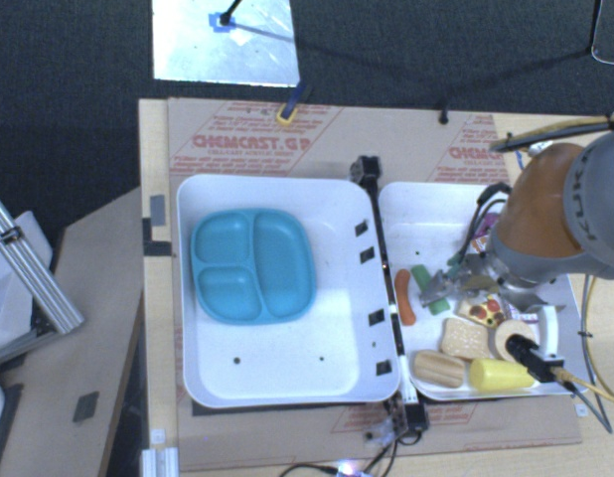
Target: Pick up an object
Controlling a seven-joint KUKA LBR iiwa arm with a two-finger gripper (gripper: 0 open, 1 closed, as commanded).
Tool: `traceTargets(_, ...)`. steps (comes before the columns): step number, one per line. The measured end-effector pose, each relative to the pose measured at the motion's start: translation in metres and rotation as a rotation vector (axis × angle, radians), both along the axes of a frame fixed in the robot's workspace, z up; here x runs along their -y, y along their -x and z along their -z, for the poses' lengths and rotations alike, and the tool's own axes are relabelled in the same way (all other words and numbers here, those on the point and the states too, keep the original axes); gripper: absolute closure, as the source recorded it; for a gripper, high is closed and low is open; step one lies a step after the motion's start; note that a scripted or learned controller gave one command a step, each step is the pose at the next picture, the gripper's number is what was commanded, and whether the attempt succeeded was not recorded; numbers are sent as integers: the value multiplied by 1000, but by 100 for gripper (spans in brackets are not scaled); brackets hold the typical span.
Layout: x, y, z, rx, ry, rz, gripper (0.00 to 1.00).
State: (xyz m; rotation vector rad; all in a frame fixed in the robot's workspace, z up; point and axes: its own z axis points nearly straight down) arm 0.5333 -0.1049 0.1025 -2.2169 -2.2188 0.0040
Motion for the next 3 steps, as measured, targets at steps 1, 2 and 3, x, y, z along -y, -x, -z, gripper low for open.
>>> traceTargets(1, 2, -4, 12, 16, 6, 2, 0)
traceTargets(2, 1, -5, 3, 21, 5, 0, 100)
traceTargets(3, 9, -3, -57, 12, 4, -1, 100)
